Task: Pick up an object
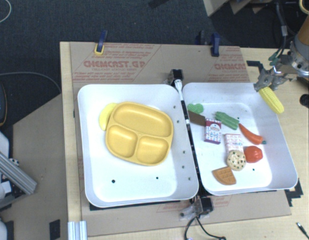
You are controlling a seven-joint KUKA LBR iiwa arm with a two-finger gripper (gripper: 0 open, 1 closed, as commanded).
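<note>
My gripper (268, 80) hangs over the far right corner of the right bin (282, 171). It is shut on the upper end of a yellow corn cob (272, 100), which slants down from the fingers above the bin's rim. Inside that bin lie a green pickle (227, 120), an orange-red pepper (250, 133), a red tomato (253, 154), a speckled cookie (236, 159), an orange toast piece (224, 175) and two small boxes (213, 130), (233, 142).
The left bin (94, 179) holds a yellow divided plate (139, 133) with a yellow piece (104, 117) sticking out from under its left edge. A green piece (196, 107) and a brown piece (197, 118) lie near the divider between the bins.
</note>
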